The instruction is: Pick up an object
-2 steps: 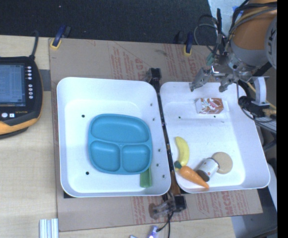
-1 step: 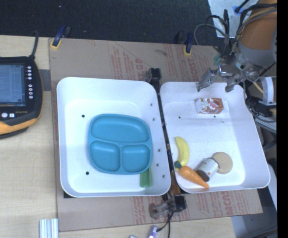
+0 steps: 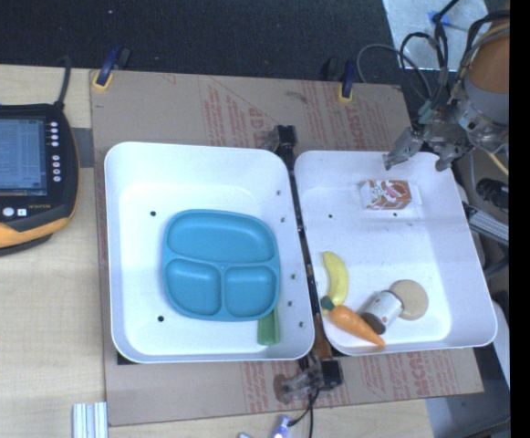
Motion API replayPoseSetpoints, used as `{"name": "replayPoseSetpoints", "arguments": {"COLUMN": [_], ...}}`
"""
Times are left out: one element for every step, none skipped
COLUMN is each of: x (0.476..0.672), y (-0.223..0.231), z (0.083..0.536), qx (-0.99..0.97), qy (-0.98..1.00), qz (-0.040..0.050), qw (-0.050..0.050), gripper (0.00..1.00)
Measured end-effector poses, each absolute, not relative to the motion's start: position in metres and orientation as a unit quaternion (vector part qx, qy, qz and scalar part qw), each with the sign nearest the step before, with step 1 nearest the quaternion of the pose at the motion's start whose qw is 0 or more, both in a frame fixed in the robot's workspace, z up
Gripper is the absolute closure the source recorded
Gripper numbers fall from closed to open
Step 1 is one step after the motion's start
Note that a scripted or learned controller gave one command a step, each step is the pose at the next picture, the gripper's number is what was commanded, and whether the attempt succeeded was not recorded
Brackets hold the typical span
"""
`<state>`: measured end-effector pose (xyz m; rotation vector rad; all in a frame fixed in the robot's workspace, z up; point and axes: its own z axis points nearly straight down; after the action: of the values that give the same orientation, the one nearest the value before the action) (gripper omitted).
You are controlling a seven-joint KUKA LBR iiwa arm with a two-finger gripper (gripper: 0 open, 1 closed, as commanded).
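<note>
Up at the far right corner of the desk, the grey two-finger pincer hangs over the far rim of the right-hand shallow white bin, its two fingers spread apart with nothing between them. Just beside it, a little nearer and to the left, a small flat white packet with red print lies on the bin floor, apart from the fingers. Along the near edge of the same bin sit a yellow banana, an orange carrot touching the banana's lower end, a small white cylinder-shaped cup lying on its side, and a tan round disc right against the cup. The left-hand shallow white bin holds a blue plastic divided plate in its middle, and a green flat strip lies by the plate's near right corner. A black handheld control pendant with a screen rests at the left edge of the desk, well apart from both bins.
</note>
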<state>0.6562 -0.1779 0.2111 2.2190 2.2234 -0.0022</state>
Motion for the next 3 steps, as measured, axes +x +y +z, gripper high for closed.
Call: {"name": "replayPoseSetpoints", "arguments": {"x": [0.657,0.63,0.656], "y": [-0.142,-0.168,-0.173], "z": [0.227,0.215,0.197], "qx": [0.706,0.706,0.705], "qy": [0.708,0.708,0.709], "qz": [0.0002,-0.0019,-0.0016], "qw": [0.0,-0.001,0.0], "gripper": [0.0,0.0,0.0]}}
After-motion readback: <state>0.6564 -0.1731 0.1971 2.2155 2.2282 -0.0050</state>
